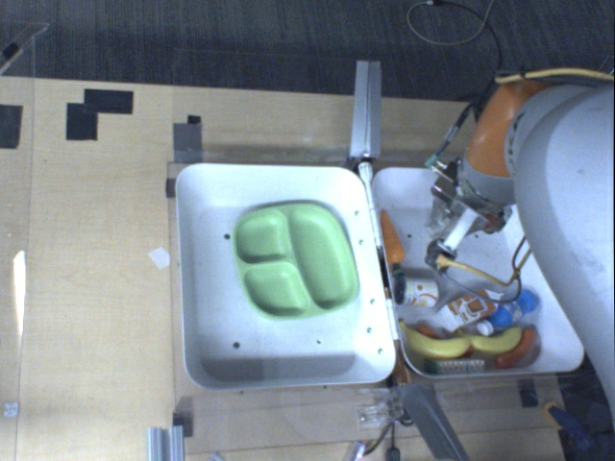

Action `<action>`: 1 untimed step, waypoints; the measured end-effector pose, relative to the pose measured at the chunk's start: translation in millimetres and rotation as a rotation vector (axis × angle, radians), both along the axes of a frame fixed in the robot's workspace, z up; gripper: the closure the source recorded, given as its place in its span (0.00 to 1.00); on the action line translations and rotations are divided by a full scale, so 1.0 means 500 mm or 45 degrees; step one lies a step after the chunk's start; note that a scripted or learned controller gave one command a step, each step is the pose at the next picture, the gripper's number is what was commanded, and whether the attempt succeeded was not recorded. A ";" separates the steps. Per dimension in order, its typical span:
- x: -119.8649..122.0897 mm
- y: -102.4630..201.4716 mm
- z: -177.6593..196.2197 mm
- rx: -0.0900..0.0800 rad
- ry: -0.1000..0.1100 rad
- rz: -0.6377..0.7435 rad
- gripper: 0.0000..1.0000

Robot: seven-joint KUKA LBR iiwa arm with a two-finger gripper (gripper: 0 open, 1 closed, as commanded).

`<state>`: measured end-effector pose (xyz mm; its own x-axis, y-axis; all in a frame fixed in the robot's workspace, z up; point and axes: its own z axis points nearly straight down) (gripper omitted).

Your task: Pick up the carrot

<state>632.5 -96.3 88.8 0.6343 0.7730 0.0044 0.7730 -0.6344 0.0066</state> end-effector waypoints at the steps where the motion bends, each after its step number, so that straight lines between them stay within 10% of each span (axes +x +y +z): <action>1: 0.008 -0.117 0.052 0.000 0.005 -0.047 1.00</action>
<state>636.6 -154.8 114.8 0.6624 0.7492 0.0020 0.7492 -0.6624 0.0040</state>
